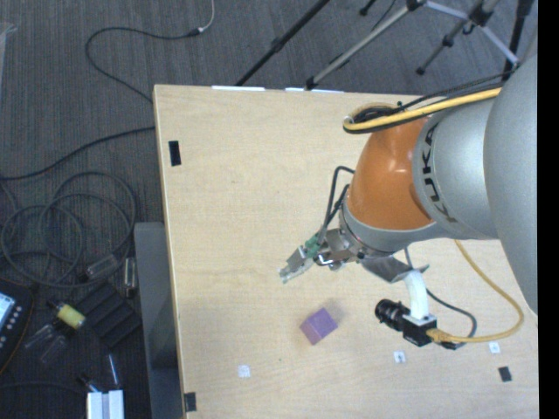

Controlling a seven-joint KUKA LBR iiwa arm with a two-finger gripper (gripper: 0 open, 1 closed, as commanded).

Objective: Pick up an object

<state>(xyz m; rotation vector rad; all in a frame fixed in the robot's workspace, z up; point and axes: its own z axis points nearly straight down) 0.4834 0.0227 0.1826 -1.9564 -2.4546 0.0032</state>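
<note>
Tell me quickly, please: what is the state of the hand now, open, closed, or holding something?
Hand: cannot be told whether open or closed; nothing is seen in it. The purple block lies apart on the bench.

The grey and orange arm (410,182) reaches over a pale wooden board (236,190). Its gripper (299,264) hangs above the bare wood, apparently clear of the small purple block (319,325), which lies nearby, toward the near edge.

One fixed camera, high over the surface (244,199).
It looks down at a slant, fairly near; the arm (454,173) comes in from the right, floor at left.
</note>
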